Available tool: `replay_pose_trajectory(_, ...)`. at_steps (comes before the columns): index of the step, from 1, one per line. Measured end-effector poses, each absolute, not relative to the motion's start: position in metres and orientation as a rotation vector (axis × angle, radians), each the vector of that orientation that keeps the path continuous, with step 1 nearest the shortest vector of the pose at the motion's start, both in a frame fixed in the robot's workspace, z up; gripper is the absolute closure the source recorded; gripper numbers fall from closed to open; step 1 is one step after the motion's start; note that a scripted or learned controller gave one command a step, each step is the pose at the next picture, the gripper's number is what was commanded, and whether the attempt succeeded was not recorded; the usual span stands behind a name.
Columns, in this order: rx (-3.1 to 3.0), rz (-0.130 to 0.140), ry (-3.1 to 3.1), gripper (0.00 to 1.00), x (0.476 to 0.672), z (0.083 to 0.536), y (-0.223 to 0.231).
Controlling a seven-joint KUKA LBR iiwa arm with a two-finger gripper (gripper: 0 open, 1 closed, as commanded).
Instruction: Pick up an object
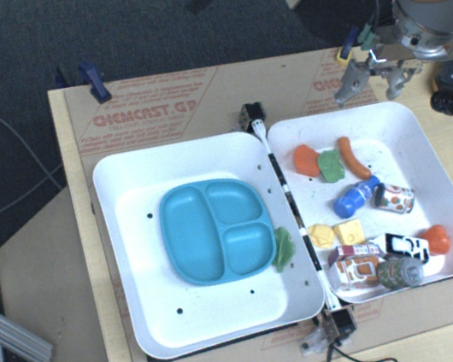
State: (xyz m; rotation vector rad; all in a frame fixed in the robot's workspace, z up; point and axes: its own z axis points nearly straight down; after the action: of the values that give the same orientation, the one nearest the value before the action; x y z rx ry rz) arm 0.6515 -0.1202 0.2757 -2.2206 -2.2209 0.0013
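Note:
My gripper (372, 81) hangs above the far edge of the right bin (428, 140), its two grey fingers spread apart with nothing between them. Below it in that bin lie an orange piece (305, 159), a green piece (330, 165) and a sausage (353, 157). Nearer the front are a blue bottle (357, 195), a small can (394, 199), two yellow blocks (338, 233), a carton (359, 268), a black-and-white item (406, 245), an orange ball (436, 239) and a jar (396, 273).
The left bin (132, 236) holds a blue divided plate (216, 229) with a green leafy item (283, 246) beside its right rim. A black divider rail (285, 191) separates the bins. A blue clamp (94, 82) sits at the bench's far left corner.

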Motion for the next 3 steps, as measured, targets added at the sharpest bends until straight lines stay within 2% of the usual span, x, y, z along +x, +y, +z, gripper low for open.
replay_pose_trajectory(1,-2.223,0.002,-2.219,0.0,0.649,0.104,-0.145)
replay_pose_trajectory(2,-2.224,-0.002,-2.223,1.0,0.651,0.116,-0.144)
replay_pose_trajectory(3,-2.224,-0.002,-2.223,0.0,0.651,0.115,-0.144)
